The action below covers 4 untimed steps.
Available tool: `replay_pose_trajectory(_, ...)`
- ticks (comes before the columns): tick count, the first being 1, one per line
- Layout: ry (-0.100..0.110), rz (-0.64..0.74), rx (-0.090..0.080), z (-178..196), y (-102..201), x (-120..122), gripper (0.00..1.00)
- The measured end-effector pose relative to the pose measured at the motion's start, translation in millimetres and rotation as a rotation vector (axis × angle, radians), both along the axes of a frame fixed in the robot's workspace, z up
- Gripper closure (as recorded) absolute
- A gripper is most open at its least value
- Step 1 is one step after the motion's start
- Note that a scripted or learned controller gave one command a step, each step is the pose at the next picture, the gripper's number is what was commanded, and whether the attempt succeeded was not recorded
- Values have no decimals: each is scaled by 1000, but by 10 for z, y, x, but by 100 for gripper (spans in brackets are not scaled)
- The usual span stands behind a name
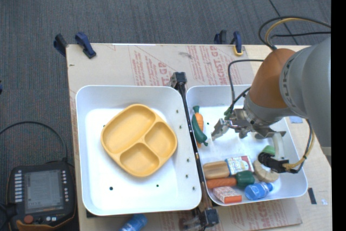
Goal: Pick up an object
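Note:
My gripper [227,130] hangs over the middle of the right bin [300,181], open, with nothing between its fingers. Just left of it, against the bin's left wall, lies a toy carrot [198,119] with a dark green piece [201,136] below it. Along the bin's front edge lies a cluster: a brown bread roll [215,169], a small red and white box [238,164], an orange sausage [220,183], a green piece [244,177], a blue bottle [258,190] and an orange packet [227,195]. The arm hides part of the bin's right side.
The left bin [92,181] holds a yellow divided plate [139,139]. A beige round piece [266,169] and a green item [268,150] sit by the arm's cable. A blue bottle [132,222] lies on the bench in front of the bins. A teach pendant [37,192] sits at the lower left.

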<state>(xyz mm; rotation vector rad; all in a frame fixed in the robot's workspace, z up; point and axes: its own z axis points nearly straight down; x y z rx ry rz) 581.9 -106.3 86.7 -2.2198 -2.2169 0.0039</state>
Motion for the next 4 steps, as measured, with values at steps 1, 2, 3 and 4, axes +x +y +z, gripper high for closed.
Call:
replay_pose_trajectory(1, 0, 1, 0, 105, -4, 6, 100)
replay_pose_trajectory(2, -3, 3, 0, 1009, 511, -782, 100)
replay_pose_trajectory(3, -2, 5, 0, 1255, 1388, -1017, 100)
replay_pose_trajectory(4, -2, 4, 0, 1255, 1384, -1017, 0)
